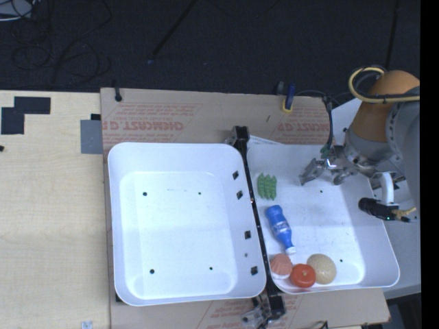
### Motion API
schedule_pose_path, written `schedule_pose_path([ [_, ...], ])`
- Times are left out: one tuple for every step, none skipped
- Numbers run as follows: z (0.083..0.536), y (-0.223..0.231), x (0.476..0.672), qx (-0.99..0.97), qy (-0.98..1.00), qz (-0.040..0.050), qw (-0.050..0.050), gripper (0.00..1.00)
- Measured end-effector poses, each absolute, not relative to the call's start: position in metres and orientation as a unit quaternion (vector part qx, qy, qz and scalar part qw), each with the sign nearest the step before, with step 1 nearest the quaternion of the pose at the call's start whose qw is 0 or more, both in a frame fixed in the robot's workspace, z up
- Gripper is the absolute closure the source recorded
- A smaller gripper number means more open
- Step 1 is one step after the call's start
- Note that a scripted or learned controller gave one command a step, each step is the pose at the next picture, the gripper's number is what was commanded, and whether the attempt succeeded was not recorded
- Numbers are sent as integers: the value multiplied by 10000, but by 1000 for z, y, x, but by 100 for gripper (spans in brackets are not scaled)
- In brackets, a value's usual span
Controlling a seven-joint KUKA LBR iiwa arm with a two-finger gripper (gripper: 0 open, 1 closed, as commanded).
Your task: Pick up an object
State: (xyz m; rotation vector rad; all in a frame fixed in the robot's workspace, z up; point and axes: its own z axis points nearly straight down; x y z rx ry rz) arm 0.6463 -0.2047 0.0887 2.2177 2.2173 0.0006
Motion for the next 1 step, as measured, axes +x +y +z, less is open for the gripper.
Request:
schedule_pose_path([
  [87,-187,608,7081,7061,-13,-25,0],
])
